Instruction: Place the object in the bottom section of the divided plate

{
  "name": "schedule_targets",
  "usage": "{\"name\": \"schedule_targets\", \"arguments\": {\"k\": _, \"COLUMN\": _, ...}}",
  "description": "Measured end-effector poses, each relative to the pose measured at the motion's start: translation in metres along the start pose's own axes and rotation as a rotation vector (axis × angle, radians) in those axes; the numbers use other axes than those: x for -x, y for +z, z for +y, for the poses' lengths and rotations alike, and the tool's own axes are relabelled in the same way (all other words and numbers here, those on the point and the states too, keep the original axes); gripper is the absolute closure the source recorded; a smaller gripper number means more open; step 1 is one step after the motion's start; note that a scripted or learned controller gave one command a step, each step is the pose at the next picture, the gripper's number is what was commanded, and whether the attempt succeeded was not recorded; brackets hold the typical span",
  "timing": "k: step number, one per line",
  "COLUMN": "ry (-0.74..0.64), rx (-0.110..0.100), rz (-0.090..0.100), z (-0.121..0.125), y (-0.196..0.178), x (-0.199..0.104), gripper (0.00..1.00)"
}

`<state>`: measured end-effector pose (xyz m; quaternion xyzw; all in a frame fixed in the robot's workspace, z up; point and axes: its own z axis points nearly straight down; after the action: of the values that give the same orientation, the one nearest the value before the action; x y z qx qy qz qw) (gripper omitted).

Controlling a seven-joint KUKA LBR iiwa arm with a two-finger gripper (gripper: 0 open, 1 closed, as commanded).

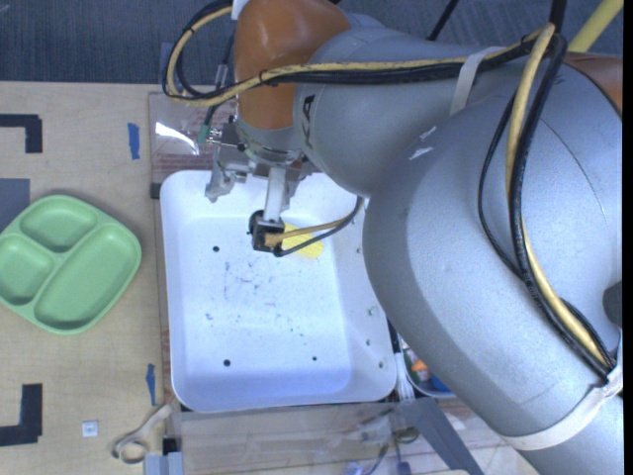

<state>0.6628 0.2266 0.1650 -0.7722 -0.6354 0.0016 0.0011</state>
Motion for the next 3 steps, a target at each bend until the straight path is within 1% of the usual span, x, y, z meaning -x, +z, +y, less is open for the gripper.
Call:
{"name": "schedule_targets", "arguments": {"k": 1, "ry": 0.712, "rx": 0.004, "rz": 0.005, "z": 0.004, "y": -0.0822, "x": 0.0014, "gripper": 0.0}}
{"name": "schedule_targets", "arguments": {"k": 3, "ry": 0.711, "rx": 0.004, "rz": 0.005, "z": 0.0039, "y": -0.0821, "x": 0.0013, "gripper": 0.0}}
